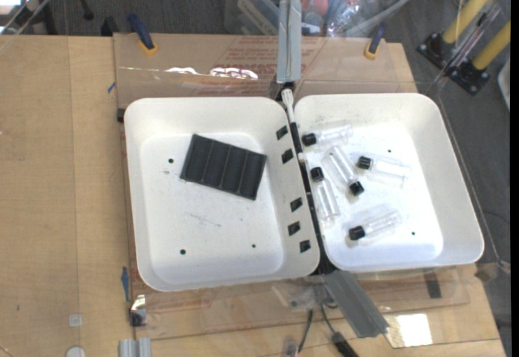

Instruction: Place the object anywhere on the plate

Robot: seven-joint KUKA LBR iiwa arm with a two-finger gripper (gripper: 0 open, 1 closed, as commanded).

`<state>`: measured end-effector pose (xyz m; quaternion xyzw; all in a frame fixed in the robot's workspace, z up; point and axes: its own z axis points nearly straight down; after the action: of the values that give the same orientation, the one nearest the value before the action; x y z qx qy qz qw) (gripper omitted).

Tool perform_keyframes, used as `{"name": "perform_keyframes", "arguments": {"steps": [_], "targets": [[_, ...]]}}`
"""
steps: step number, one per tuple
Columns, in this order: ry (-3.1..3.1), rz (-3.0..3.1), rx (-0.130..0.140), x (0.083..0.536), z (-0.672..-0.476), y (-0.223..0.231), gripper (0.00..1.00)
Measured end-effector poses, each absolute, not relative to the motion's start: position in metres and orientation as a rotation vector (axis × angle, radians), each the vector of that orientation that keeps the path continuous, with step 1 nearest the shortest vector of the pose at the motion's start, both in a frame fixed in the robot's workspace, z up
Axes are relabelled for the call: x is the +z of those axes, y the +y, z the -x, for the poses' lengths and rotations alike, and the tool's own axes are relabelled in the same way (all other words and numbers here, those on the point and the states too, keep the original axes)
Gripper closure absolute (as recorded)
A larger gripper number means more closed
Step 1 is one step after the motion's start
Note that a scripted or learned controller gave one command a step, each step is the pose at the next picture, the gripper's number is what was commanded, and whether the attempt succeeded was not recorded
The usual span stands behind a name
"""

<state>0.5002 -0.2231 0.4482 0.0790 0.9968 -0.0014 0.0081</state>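
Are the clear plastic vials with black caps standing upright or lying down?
Lying down. The clear plastic vials with black caps rest on their sides across the right white bin, pointing in different directions.

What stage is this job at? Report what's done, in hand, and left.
Done: nothing visible; the black ridged plate in the left bin bears no object. In hand: nothing. Left: everything. The clear vials with black caps all lie in the right bin; one must go onto the plate.

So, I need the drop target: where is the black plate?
The black plate lies flat in the left bin, toward its upper middle.
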Motion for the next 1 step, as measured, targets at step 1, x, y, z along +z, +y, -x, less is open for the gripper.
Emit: {"name": "perform_keyframes", "arguments": {"steps": [1], "targets": [[3.134, 0.168, 0.000, 0.4362, -0.4925, -0.2233, 1.00]]}}
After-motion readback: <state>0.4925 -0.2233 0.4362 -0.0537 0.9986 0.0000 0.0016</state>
